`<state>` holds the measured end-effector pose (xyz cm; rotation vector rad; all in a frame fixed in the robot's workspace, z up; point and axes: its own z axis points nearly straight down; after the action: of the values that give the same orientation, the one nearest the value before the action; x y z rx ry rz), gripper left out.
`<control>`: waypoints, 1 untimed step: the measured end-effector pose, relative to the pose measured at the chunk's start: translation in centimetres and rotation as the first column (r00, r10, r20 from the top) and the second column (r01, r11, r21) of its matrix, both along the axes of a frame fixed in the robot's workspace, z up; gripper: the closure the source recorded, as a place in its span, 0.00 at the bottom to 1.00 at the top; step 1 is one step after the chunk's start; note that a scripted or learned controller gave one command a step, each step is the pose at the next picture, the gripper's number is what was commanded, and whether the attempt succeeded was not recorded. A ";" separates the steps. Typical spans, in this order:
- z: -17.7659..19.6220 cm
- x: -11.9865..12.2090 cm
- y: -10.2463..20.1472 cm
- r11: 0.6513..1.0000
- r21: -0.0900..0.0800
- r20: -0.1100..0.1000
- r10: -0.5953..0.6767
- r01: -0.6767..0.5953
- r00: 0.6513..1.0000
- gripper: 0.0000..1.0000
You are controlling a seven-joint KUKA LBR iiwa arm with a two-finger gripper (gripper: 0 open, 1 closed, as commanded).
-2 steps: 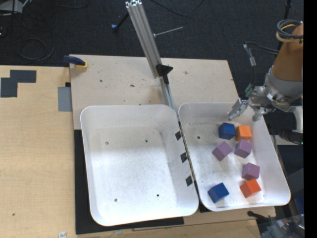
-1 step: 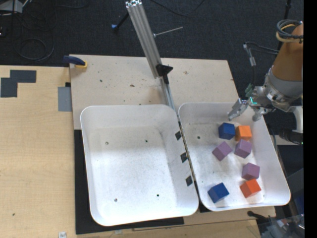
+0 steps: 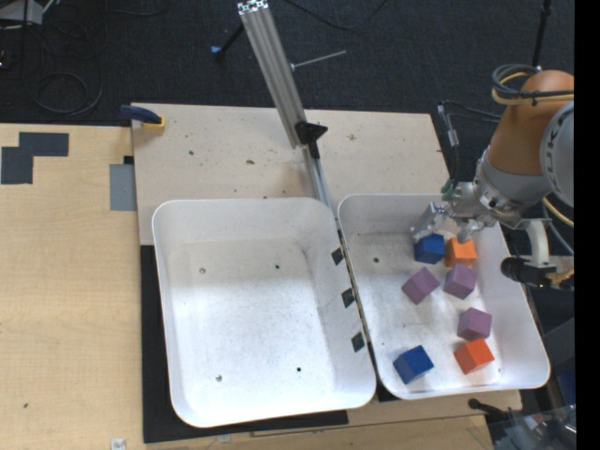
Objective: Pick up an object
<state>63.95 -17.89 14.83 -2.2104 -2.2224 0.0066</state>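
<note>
**Gripper low over the cube cluster in the right bin**

The gripper [image 3: 448, 216] sits at the far end of the right bin [image 3: 525, 368], just above a blue cube [image 3: 430, 247] and an orange cube [image 3: 461, 249] that touch each other. Whether it is closed on anything cannot be told. The step looks like the reach or descent onto a cube; next it needs a clean closure on one block, then a lift. Purple cubes [image 3: 421, 285] lie close by. The left bin [image 3: 178, 345] rests on a pale wooden bench [image 3: 216, 157]; cables trail on dark floor [image 3: 94, 54].
</note>
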 end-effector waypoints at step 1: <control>-5.2 0.0 0.3 1.000 0.002 0.005 0.001 -0.001 1.000 0.00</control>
<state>63.99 -17.61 9.59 -2.2106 -2.2251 -0.0008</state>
